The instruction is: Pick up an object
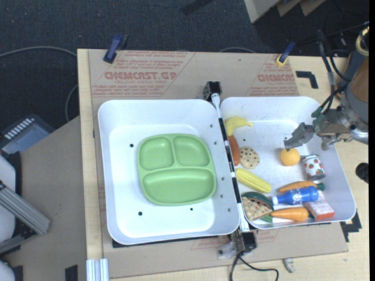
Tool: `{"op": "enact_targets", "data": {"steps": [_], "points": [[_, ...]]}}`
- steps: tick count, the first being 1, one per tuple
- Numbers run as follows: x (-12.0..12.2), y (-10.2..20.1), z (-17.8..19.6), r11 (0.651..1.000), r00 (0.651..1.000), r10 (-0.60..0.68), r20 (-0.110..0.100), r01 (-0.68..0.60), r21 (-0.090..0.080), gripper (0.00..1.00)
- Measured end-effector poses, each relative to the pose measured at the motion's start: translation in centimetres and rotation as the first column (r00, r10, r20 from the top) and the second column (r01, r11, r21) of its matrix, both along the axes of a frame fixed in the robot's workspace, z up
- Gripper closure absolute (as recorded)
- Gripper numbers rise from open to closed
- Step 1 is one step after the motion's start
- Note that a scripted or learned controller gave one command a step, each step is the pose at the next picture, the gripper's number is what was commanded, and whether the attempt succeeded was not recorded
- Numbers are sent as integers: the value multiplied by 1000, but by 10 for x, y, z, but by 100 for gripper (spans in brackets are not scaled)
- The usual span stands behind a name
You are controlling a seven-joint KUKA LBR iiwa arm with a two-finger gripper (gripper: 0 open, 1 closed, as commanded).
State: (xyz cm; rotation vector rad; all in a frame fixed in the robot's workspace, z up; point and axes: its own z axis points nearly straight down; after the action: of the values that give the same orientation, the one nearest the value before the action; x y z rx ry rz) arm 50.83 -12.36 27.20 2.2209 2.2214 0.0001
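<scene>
Tool spread open and holding nothing, just above the orange ball in the right bin, beside the small can.

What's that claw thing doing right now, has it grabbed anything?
Gripper: open, holding nothing; it hovers in the right bin, just above the orange.

Red print reading "CHEMCAST G P" runs across the brown protective sheet covering the tabletop, just behind the left bin. Behind the right bin, a partial "CHEMCAST" repeats. Smaller lines are illegible.
</scene>
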Motion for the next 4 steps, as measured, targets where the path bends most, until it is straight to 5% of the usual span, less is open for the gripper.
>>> {"op": "enact_targets", "data": {"steps": [1, 2, 3, 4], "points": [[46, -66, -116, 1000, 1000, -1, -2, 1, 1, 0], [48, -54, -168, 1000, 1000, 7, 11, -7, 7, 0], [45, -60, -160, 1000, 1000, 1, 5, -1, -1, 100], [46, -59, -99, 1000, 1000, 0, 2, 0, -1, 100]]}}
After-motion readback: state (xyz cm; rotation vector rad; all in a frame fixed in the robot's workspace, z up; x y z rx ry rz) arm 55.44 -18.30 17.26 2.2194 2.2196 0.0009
